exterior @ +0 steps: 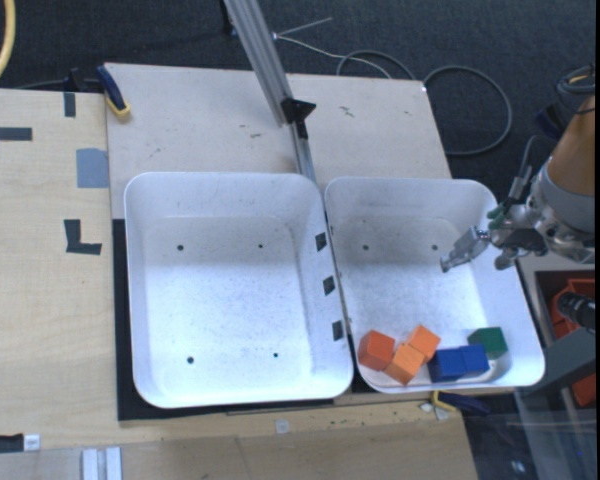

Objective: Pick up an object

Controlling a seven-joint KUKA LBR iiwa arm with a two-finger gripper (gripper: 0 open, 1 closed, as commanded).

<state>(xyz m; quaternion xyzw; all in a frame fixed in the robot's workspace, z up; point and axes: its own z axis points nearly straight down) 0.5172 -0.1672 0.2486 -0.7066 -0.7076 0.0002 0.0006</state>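
Observation:
Several small blocks lie along the front edge of the right bin (410, 198). An orange block (377, 349) is on the left, and two more orange blocks (413, 354) touch each other beside it. A blue block (458, 363) comes after them, with a green block (490, 341) behind it at the right. My gripper (476, 259) hovers over the right side of this bin, up and away from the blocks. It is open with nothing between its fingers (458, 252).
The left bin (140, 268) sits beside the right one, and they share a middle wall. A metal rail (265, 58) slants down from the top to the bins' back edge. Cables (480, 88) lie on the dark floor behind. The wooden bench (40, 218) extends to the left.

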